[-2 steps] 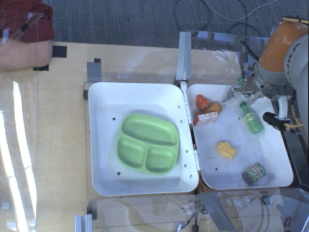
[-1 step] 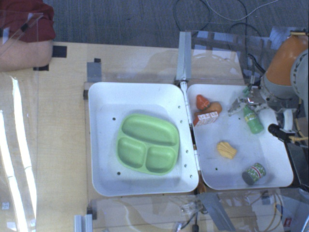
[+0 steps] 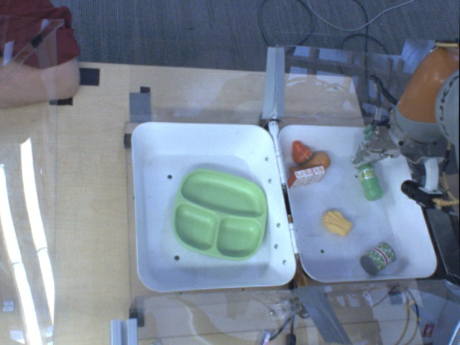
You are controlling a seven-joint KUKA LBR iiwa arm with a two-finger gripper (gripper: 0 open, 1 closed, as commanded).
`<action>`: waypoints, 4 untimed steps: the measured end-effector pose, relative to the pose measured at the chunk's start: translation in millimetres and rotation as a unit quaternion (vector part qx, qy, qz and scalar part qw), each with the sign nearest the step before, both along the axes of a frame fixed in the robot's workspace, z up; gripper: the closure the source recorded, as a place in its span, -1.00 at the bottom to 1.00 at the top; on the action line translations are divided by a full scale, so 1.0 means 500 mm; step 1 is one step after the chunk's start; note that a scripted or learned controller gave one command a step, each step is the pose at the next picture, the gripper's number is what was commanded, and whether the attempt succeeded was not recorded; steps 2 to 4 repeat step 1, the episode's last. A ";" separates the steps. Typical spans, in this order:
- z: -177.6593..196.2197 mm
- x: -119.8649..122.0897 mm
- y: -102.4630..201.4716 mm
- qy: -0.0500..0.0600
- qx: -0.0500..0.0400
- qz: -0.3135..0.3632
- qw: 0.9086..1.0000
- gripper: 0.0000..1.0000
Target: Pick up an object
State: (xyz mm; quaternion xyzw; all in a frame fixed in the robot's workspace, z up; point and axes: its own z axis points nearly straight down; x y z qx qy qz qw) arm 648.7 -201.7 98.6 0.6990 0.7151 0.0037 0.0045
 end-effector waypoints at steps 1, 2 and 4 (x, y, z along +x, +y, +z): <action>0.178 0.017 0.133 0.002 0.000 -0.012 1.000 1.00; 0.178 0.017 0.133 0.002 0.000 -0.012 1.000 1.00; 0.178 0.017 0.133 0.002 0.000 -0.012 1.000 1.00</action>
